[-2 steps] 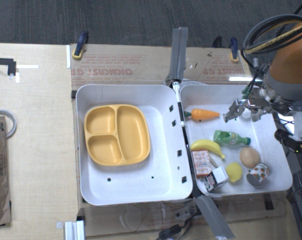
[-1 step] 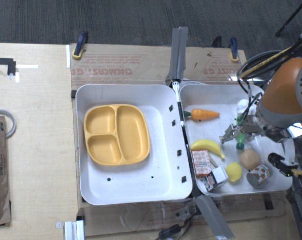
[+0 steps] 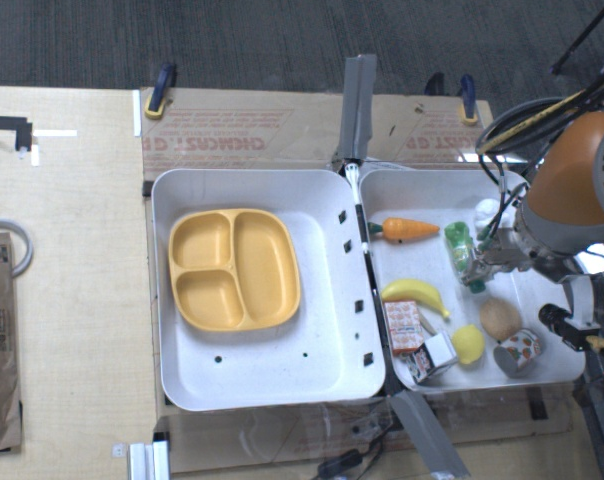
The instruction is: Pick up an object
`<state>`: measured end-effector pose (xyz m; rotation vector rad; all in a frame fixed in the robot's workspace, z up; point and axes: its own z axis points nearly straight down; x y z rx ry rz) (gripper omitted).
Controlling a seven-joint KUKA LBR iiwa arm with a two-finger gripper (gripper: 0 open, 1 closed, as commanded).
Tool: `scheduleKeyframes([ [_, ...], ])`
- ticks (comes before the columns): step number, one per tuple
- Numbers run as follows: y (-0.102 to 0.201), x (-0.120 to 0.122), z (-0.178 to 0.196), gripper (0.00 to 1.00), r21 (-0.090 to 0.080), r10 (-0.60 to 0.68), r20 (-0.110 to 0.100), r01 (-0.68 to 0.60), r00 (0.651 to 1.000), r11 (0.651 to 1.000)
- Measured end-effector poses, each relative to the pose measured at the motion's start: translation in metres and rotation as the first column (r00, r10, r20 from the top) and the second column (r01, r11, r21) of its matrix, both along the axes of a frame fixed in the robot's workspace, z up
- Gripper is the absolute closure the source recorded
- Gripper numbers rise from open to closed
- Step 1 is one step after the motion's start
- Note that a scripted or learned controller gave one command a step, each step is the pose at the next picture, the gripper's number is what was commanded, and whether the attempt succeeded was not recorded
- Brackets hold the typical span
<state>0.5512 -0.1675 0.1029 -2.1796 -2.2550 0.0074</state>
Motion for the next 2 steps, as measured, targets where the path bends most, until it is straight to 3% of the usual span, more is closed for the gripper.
scheduleKeyframes([
  [1, 0.065, 0.021, 0.155, 1.0, -0.002, 0.012, 0.002, -0.012, 1.0, 1.0],
  [2, 0.112, 0.016, 0.085, 1.0, -0.001, 0.137, 0.001, -0.137, 0.991, 0.991],
])
